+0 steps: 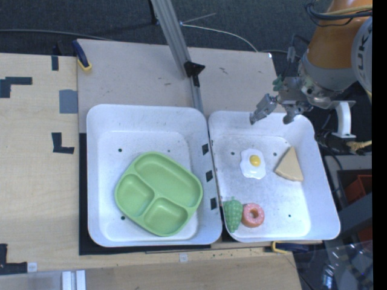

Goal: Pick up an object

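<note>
A: Where does the gripper point(273, 114) sit?

B: It hangs over the far edge of the right bin point(320, 219), below the arm's orange band point(347, 2). Its two fingers point(261, 110) stand apart with nothing between them.

A: And the things it could take?

B: All four lie in the right bin. A toy fried egg point(253, 164) lies near the middle, with a tan wedge of bread point(290, 165) just beside it toward the arm's side. At the near edge a pink donut point(253, 215) touches a green knobbly piece point(232, 214), which rests against the wall shared with the left bin point(100, 132).

A: How close is the gripper to them?

B: The egg and the wedge are the closest, but the gripper is apart from both and touches none of the objects.

A: What does the left bin hold?

B: A green divided plate point(158, 193) with three compartments, lying flat toward the near side.
</note>
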### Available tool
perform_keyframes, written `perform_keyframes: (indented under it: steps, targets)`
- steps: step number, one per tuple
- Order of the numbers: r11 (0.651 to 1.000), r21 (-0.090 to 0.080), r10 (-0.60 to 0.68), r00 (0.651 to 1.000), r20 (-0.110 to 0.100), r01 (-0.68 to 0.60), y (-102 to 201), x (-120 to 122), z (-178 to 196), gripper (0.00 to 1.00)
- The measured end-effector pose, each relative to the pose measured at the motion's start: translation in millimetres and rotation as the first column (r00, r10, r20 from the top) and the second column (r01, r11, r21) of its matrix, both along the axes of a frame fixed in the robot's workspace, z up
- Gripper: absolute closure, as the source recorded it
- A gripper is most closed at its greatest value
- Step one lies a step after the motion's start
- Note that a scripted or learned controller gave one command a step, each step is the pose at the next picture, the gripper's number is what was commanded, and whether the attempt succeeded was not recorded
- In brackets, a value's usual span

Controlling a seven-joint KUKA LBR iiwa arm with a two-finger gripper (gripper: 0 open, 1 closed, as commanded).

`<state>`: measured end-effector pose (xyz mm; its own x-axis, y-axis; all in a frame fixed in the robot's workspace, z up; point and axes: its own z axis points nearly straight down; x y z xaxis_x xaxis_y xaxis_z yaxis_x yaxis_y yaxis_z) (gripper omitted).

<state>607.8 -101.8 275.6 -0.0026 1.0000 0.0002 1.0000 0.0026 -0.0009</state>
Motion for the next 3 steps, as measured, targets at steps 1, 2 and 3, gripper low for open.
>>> perform_keyframes:
  steps: [1, 2, 3]
  targets:
    - [1.0, 0.0, 0.0, 1.0, 0.0, 0.0, -0.1, 0.0, 0.0, 0.0]
    - [1.0, 0.0, -0.001, 1.0, -0.007, 0.001, 7.5, -3.4, -61.7, 0.0]
    - [1.0, -0.001, -0.002, 1.0, -0.007, 0.002, -0.7, -6.9, -122.0, 0.0]
